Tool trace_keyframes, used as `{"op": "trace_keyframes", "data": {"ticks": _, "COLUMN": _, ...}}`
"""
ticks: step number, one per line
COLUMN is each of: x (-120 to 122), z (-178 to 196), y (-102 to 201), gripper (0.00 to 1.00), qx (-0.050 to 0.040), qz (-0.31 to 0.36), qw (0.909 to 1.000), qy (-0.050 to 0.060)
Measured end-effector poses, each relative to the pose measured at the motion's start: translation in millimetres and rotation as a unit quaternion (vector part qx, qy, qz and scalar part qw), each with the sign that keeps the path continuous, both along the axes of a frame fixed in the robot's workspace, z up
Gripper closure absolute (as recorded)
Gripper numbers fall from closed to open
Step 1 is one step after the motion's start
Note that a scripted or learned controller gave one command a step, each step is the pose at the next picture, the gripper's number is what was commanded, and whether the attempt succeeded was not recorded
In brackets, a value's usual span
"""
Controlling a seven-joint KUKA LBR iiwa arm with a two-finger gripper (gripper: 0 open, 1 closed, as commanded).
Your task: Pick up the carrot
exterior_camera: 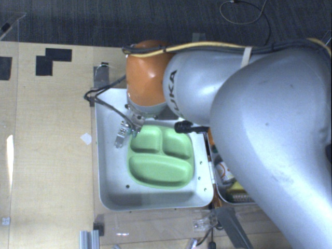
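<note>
Arm (249, 113) low over the left bin (106, 191), its wrist above the far edge of a green tray (161, 160).

The grey arm comes in from the right and covers most of the right bin (228, 193), where only a strip with some small packaged items (224, 171) shows beside the divider. Its orange band (147, 77) sits over the far wall of the left bin, and the gripper (126, 130) hangs just below it, at the far left corner of the green three-part tray. Whether the gripper is open or closed cannot be told from this angle, and nothing can be seen in its grasp. I cannot make out the carrot anywhere in the bins. A black cable (104, 95) loops off the wrist toward the bench (46, 139).
</note>
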State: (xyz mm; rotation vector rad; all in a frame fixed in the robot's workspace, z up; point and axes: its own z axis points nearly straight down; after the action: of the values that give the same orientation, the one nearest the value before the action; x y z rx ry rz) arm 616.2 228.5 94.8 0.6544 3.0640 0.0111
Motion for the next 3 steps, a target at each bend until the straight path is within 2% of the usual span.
{"op": "trace_keyframes", "data": {"ticks": 1, "x": 2.7, "z": 12.8, "y": -0.2, "gripper": 1.00, "qx": 0.0025, "qz": -0.002, "qw": 1.0000, "qy": -0.004}}
{"op": "trace_keyframes", "data": {"ticks": 2, "x": 36.6, "z": 157.0, "y": 6.8, "gripper": 1.00, "qx": -0.0004, "qz": 0.000, "qw": 1.0000, "qy": -0.001}}
{"op": "trace_keyframes", "data": {"ticks": 3, "x": 31.0, "z": 340.5, "y": -14.8, "gripper": 1.00, "qx": -0.0001, "qz": -0.101, "qw": 0.9949, "qy": 0.000}}
